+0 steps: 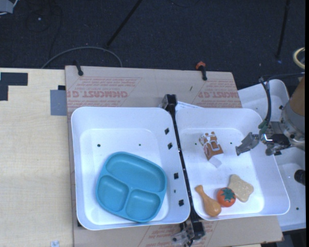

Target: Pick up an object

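1. Two shallow white bins sit side by side on the counter. The left bin holds one blue sectioned plate towards its near side.
2. The right bin holds four things: a brown-and-white toy block near the middle, a toast-shaped piece, a red tomato touching it on the left, and a tan drumstick at the near left.
3. The pincer hangs over the right bin's right part, right of the toy block and apart from it; whether it is wide or narrow, I cannot tell.
4. The bins rest on a cardboard sheet over pale wood. Dark carpet with cables lies beyond.
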